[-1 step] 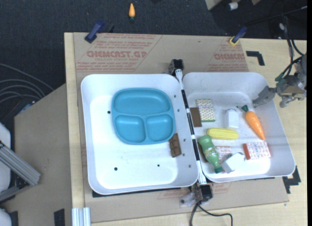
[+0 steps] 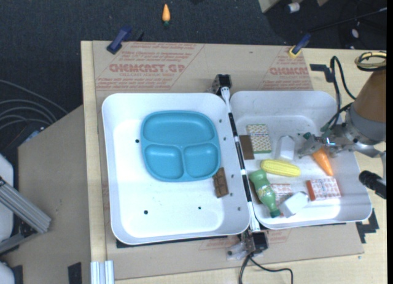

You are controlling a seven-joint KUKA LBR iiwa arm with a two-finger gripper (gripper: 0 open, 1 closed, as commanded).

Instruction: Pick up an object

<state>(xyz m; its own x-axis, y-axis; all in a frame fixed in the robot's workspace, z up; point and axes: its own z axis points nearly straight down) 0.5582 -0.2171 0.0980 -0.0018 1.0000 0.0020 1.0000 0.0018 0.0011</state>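
since the gripper (image 2: 313, 143) sits low in the right bin (image 2: 319, 102) beside the orange carrot (image 2: 323, 161), i can't tell its fingers' state; it should centre over the carrot before closing, avoiding the corn (image 2: 280, 167).

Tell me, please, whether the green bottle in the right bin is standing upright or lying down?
Lying down. The green bottle rests lengthwise on the floor of the right bin, just below the yellow corn.
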